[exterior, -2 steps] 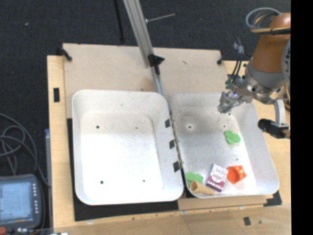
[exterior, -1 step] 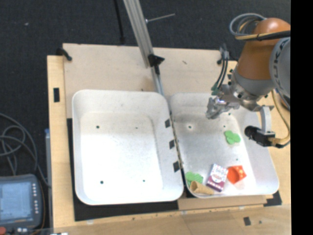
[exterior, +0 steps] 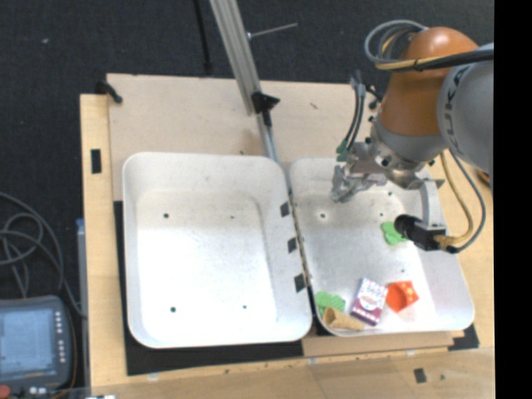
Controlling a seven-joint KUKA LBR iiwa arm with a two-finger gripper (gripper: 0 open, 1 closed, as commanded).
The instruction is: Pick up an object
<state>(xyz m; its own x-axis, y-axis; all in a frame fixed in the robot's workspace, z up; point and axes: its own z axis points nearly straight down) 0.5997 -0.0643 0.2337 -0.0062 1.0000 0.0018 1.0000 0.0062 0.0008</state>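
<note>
Over the far part of the right bin (exterior: 432, 314), the gripper (exterior: 345, 183) of the grey arm (exterior: 465, 115) hangs above bare white floor, with nothing visible between its fingers; whether they are spread or pressed together cannot be told from this slanted view. Candidate objects lie elsewhere in that bin: a small green piece (exterior: 391, 233) toward the right wall, just beside a black fitting (exterior: 416, 231) on the arm's cabling, and a cluster along the near rim made up of a second green piece (exterior: 329, 301), a tan cone-like item (exterior: 342, 318), a purple-and-white packet (exterior: 369, 301) and an orange block (exterior: 401, 295). The left bin (exterior: 208, 248) sits alongside. Principal risk, as judged from this layout: a descent from the present position would meet only the bin floor, since every object is well apart from the tool, and a closure there would yield an empty grasp. A secondary risk lies in the near-rim cluster, where items touch or nearly touch and crowd the wall, so that a finger could land on a neighbour or on the rim and push the target away.
</note>
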